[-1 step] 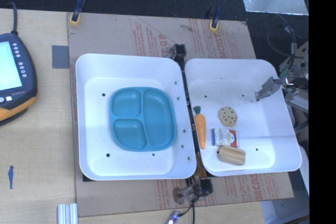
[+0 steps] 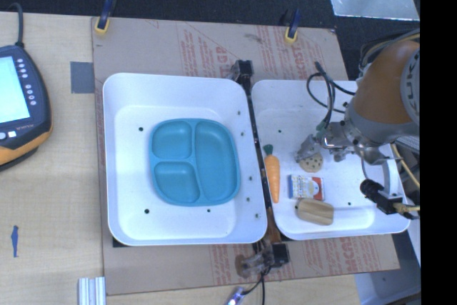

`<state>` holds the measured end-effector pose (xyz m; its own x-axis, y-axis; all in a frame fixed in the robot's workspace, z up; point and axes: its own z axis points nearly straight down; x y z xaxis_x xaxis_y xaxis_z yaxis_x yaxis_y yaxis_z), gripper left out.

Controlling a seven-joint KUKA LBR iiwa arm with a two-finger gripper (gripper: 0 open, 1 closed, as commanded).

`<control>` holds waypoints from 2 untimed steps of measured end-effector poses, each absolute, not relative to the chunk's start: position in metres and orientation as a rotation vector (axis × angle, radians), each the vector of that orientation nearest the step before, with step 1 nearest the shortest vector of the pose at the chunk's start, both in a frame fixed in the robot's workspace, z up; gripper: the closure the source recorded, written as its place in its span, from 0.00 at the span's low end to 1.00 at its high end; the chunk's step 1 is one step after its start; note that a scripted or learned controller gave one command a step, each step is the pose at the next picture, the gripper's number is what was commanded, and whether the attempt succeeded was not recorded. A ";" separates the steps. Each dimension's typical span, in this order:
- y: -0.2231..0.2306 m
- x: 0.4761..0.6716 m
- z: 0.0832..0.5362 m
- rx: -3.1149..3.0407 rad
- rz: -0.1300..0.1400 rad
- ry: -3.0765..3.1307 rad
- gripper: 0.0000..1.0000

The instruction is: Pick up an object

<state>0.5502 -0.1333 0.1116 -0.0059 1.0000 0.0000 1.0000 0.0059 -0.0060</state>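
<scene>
Camera view: end effector (image 2: 311, 151) directly over the cookie (image 2: 310, 163), finger state impossible to tell.

Light-blue divided plate (image 2: 194, 161) in a white bin (image 2: 118, 153); orange carrot (image 2: 272, 178), tan wooden block (image 2: 315, 211), speckled beige cookie (image 2: 310, 163).

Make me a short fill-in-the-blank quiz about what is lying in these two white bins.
1. The blue plate lies in the ____ bin.
2. The plate has ____ compartments.
3. The carrot lies along the right bin's ____ edge.
4. The wooden block lies just below the small ____ and white packet.

Missing words: left; three; left; red
</scene>
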 end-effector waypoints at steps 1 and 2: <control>-0.135 0.551 0.122 -2.210 0.010 -2.228 1.00; -0.135 0.551 0.122 -2.211 0.010 -2.228 0.00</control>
